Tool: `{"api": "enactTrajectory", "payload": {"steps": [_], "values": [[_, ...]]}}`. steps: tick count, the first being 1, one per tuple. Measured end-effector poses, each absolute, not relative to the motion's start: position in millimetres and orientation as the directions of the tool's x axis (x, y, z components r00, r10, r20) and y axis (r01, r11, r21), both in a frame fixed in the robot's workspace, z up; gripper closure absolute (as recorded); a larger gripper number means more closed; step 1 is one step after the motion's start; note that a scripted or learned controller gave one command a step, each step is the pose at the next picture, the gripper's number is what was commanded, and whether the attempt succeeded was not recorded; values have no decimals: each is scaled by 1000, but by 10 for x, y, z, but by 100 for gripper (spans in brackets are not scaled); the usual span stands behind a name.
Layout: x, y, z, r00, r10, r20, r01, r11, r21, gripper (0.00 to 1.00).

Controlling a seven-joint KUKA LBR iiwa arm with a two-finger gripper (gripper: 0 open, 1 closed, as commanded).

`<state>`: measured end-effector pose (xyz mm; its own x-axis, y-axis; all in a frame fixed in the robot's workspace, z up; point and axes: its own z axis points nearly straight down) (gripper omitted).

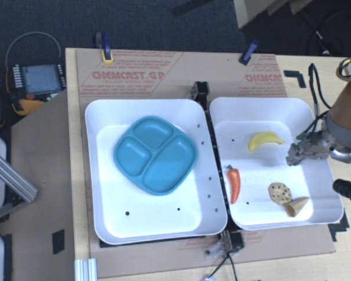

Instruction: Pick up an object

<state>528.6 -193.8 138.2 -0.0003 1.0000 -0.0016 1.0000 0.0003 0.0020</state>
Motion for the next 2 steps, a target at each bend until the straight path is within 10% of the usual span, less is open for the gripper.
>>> {"api": "enactTrajectory", "payload": {"steps": [2], "values": [[5321, -1912, 2462, -1, 1000, -4, 1000, 1, 7, 100]]}}
